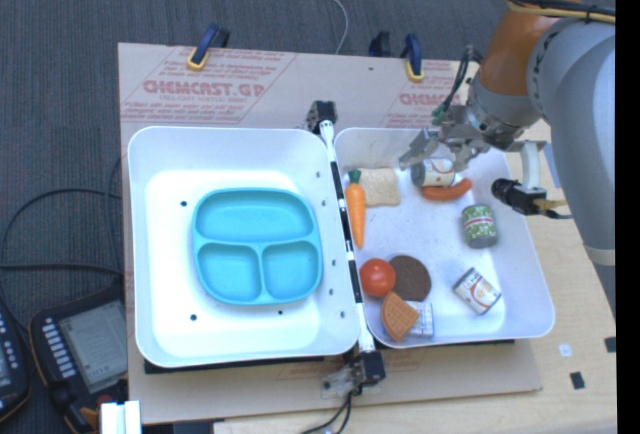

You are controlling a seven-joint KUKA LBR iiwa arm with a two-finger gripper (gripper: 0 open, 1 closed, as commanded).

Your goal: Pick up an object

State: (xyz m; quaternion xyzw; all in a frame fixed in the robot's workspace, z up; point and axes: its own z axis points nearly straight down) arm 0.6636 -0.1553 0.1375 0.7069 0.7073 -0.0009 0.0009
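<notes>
The bench is seen from above, bearing two white bins. The left bin holds a blue divided tray. The right bin holds the loose items: a slice of bread, a carrot along the inner wall, a tomato, a dark round biscuit, a waffle-patterned piece, a green-labelled can and a small white carton.

The grey arm is reached in from the right, and the gripper is set low at the far end of the right bin, directly over an orange sausage-shaped item and a small pale thing beside it. Whether the gripper is spread or pinched together cannot be told.

For a sound grasp, the descent is best centred on one item, well apart from the bread.

The pale thing is partly covered and cannot be identified; contact cannot be judged.
</notes>
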